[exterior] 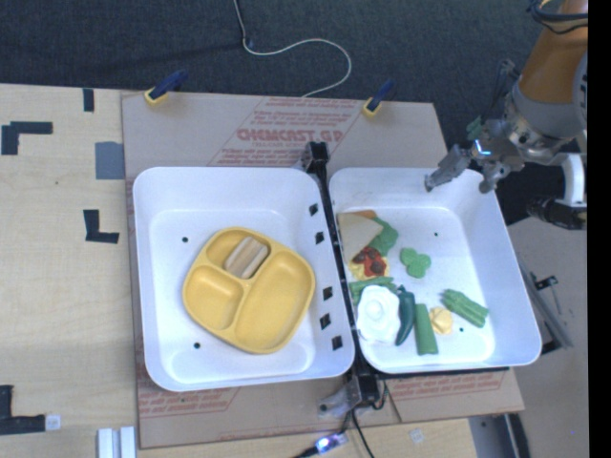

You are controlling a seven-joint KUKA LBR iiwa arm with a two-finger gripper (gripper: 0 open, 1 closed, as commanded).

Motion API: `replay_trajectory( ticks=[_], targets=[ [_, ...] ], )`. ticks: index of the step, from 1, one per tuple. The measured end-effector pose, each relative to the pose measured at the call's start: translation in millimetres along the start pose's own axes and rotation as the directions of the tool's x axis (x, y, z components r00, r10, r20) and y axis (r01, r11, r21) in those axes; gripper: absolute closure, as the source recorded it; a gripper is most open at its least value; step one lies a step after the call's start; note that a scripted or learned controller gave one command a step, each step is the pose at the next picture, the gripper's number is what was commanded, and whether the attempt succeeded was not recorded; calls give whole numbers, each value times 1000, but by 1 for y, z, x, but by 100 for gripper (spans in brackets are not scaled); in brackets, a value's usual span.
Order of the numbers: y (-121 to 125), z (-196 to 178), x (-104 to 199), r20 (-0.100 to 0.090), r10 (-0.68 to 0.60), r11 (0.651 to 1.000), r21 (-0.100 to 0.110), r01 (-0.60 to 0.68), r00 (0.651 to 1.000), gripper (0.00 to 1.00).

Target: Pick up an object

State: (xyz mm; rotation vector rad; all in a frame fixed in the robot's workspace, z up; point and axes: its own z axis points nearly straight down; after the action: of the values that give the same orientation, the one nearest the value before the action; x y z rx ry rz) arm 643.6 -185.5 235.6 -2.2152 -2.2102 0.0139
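My gripper (465, 175) hangs over the far right corner of the right bin (487, 219), its two fingers spread open with nothing between them. Below it in that bin lie toy foods: a sandwich wedge (357, 225), a green leafy piece (384, 236), a green round slice (414, 261), a fried egg (376, 311), a dark green pepper (406, 316), a green cucumber (424, 329), a yellow corn piece (442, 321) and green beans (465, 306). The gripper is well apart from all of them.
The left bin (162, 256) holds a yellow divided plate (250, 289) with a tan bread piece (246, 255) in its far compartment. A black divider (326, 246) runs between the bins. A white cable (296, 51) lies beyond the cardboard.
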Motion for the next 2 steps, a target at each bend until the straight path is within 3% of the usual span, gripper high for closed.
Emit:
replay_trajectory(
  ticks=[1, 2],
  targets=[
    [2, -10, 1, 3, -4, 1000, -14, 4, 1000, 0],
    [2, 47, 10, 3, -4, 1000, -11, 4, 1000, 0]
  ],
)
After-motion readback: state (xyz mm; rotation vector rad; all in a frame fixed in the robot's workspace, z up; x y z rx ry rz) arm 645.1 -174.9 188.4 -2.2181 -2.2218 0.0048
